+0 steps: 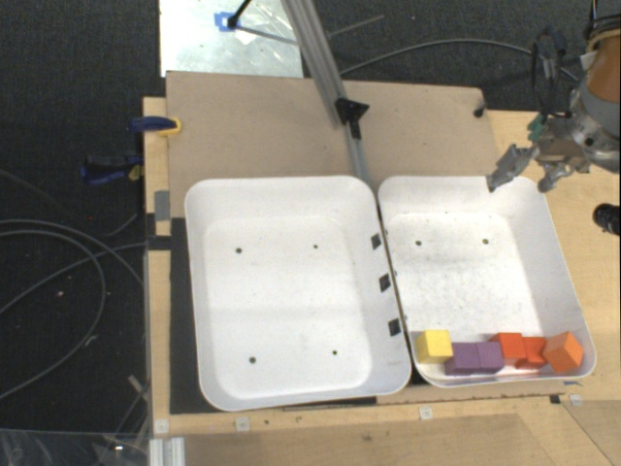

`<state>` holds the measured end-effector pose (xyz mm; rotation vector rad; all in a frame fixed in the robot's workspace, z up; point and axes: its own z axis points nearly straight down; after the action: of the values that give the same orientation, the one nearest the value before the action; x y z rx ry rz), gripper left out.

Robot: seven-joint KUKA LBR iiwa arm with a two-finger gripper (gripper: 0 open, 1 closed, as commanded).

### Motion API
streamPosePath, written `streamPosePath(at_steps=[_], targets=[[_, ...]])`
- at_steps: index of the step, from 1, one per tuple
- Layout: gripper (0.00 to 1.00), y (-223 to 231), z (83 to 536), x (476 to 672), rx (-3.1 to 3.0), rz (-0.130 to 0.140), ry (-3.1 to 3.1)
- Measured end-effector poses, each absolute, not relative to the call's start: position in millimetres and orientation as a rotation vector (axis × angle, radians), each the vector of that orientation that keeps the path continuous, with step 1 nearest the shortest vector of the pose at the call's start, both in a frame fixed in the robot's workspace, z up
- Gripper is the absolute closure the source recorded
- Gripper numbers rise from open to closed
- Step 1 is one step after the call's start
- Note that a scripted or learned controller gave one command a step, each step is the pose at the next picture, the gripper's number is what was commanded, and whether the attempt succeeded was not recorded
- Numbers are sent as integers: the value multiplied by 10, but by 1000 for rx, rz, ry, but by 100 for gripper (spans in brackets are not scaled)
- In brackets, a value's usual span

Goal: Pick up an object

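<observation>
Two white bins; the gripper [529,171], jaws apart and empty, hangs at upper right, while the blocks [500,350] lie in a left-right row at lower right

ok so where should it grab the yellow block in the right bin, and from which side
Take the yellow block from straight above, across its near and far faces. Its left face is close to the right bin wall and the purple block sits against its right side, so those faces look too crowded. The end effector hangs open over the bin's far right corner, holding nothing.
</observation>
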<state>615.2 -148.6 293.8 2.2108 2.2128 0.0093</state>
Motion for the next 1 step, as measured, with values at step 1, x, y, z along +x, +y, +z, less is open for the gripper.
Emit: streamPosePath(at_steps=[1], targets=[[0, -887, 2447, 6078, 2211, 1, 2236]])
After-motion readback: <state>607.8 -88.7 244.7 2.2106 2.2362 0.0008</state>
